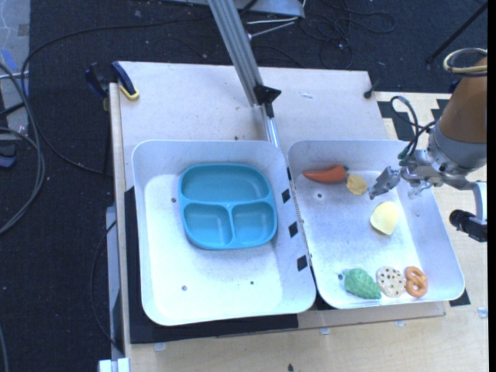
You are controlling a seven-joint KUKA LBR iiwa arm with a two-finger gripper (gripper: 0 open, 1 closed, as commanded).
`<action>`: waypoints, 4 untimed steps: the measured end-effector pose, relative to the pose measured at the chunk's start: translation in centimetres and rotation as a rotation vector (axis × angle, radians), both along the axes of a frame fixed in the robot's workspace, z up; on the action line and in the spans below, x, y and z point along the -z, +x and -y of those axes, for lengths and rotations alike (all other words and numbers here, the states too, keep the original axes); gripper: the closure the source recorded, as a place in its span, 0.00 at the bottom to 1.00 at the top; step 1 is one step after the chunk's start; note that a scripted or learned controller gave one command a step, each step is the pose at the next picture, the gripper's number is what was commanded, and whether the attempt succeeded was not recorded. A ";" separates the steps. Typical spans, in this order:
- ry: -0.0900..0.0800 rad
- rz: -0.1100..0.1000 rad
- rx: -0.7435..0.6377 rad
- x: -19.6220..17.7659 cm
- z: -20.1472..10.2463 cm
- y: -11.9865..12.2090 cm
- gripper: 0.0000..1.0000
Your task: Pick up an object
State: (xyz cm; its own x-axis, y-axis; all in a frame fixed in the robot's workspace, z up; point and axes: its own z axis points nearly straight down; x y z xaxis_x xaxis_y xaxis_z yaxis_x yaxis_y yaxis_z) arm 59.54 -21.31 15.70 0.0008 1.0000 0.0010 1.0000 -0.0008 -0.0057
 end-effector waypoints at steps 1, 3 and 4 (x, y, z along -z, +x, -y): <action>0.000 0.001 -0.003 5.7 -1.0 0.3 0.00; -0.003 0.013 -0.004 -0.9 -1.8 1.2 1.00; -0.004 0.013 -0.004 -5.9 -1.7 1.3 1.00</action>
State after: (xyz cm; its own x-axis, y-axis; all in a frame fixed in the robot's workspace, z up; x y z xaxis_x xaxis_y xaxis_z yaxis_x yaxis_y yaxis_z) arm 60.89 -19.57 21.57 -0.0028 1.0000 -0.0027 1.0000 0.0028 0.0074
